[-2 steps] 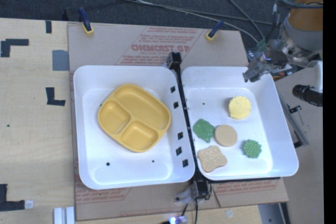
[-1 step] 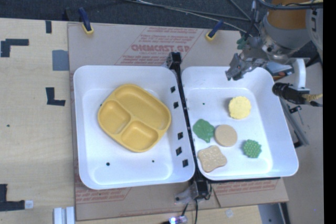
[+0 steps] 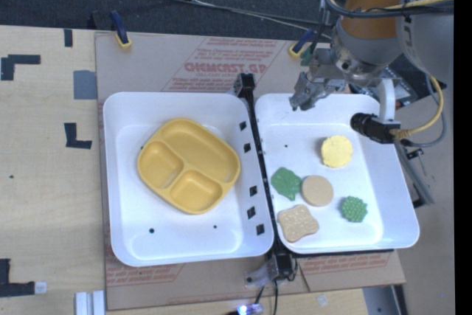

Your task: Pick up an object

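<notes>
From my station I saw a smooth yellow plastic tray with three compartments lying in the left bin. In the right bin lay small food pieces: a green leafy piece, a tan toast slice, a round beige disc, a bumpy yellow disc and a knobbly green piece. The gripper hung over that bin's far left corner, well apart from them all, and I could not tell how its fingers stood.

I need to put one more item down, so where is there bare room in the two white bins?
Left white bin: bare floor around the yellow divided plastic tray, widest along its near edge. Right white bin: its far-left part is bare, under the gripper. Its near half is crowded with small food pieces.
</notes>
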{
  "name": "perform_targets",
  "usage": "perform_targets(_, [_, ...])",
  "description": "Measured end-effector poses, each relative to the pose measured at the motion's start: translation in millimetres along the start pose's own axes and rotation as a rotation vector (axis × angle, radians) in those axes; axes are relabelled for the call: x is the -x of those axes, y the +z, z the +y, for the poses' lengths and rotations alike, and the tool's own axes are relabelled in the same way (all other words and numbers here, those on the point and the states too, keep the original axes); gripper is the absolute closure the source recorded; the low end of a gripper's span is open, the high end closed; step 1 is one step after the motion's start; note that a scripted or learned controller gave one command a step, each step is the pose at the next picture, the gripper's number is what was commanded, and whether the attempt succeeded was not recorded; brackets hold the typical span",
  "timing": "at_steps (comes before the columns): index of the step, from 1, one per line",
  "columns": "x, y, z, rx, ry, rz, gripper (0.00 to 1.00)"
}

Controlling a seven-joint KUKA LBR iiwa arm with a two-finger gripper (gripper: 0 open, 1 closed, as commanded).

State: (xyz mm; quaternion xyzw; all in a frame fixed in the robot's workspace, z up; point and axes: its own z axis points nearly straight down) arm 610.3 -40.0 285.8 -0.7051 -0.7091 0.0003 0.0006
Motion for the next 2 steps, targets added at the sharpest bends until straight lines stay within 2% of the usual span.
perform_targets(1, [-52.6, 25.8, 16.5, -0.002, 0.0, 0.0, 1.0])
perform_targets(2, [-104.3, 29.3, 24.5, 0.0, 0.0, 0.0, 1.0])
